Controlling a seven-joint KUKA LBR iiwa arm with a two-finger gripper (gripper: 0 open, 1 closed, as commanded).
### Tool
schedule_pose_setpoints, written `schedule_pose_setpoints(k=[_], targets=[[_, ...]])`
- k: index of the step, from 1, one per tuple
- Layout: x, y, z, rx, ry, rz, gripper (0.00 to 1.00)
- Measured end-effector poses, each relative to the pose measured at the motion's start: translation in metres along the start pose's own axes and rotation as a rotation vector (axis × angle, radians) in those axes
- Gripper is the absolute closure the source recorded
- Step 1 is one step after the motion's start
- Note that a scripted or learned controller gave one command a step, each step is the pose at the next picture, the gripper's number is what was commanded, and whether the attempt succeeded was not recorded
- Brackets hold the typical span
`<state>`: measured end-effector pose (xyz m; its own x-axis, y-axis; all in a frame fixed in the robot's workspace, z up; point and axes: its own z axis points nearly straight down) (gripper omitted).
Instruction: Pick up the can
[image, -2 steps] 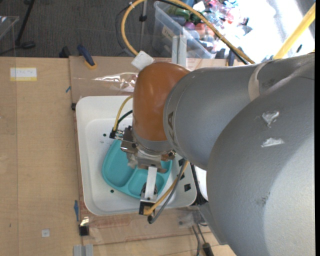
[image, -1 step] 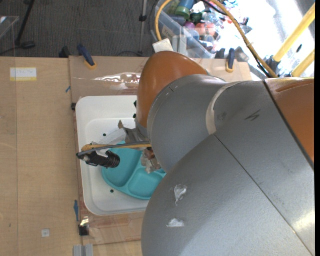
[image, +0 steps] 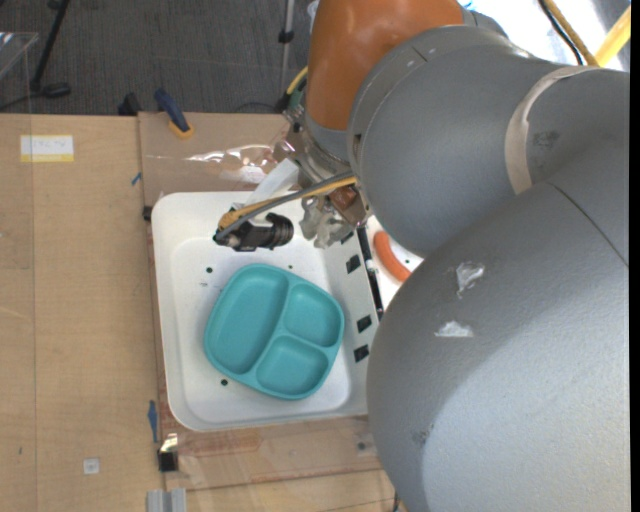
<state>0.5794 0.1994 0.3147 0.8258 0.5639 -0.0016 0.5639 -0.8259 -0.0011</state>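
My gripper (image: 325, 222) hangs over the divider between the two bins, at the far side, just below the orange band of the wrist. A black cylindrical part (image: 255, 233) with a yellowish cable juts left from it over the back of the left bin (image: 185, 300). The grey arm (image: 500, 250) hides most of the right bin. A small orange and white object (image: 390, 258) peeks out beside the arm in the right bin; I cannot tell what it is.
A teal divided plate (image: 275, 330) lies in the middle of the left bin. Crumpled clear plastic (image: 235, 160) sits on the bench behind that bin. A blue clamp (image: 175, 115) is at the bench's far edge. Open wooden bench (image: 70, 300) stretches to the left.
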Motion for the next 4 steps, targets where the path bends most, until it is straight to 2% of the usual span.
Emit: schedule_pose_setpoints(k=[1,2,3,4], targets=[[-0.022,0.059,0.219,0.002,-0.001,-0.075,1.0],[0.083,0.021,0.198,0.001,0.002,0.276,1.0],[-0.006,-0.032,0.216,-0.011,0.035,0.168,1.0],[-0.056,0.095,0.129,0.0,0.002,0.162,1.0]])
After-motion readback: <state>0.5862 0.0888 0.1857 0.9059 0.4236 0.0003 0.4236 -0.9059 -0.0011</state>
